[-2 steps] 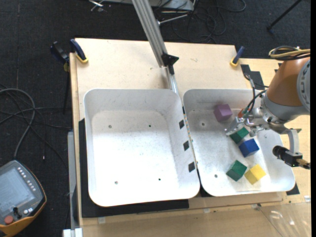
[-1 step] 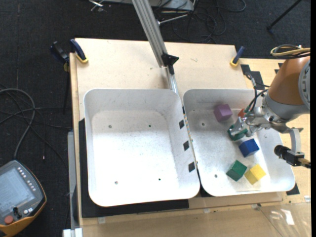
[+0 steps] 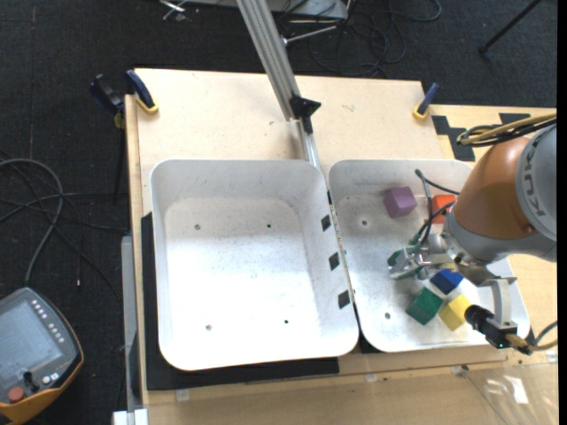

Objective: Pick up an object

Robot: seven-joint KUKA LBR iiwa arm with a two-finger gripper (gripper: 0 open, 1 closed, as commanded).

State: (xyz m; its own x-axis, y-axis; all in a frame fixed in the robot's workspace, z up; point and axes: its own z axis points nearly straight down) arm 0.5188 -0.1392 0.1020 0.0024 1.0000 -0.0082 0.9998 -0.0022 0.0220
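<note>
In the right bin (image 3: 372, 330) lie a purple block (image 3: 400, 201), a green block (image 3: 424, 307), a blue block (image 3: 446, 282), a yellow block (image 3: 456, 312) and an orange piece (image 3: 441, 204) partly hidden behind the arm. My gripper (image 3: 407, 263) reaches in from the right and hangs low over the bin floor, just left of the blue block and above the green one. Its metal fingers point left, and nothing shows between them.
The left bin (image 3: 168, 237) stands beside the right one, sharing a middle wall. A slanted metal pole (image 3: 270, 47) rises from the bench behind the bins. Clamps sit at the bench's back corners. A teach pendant (image 3: 31, 348) lies on the floor at lower left.
</note>
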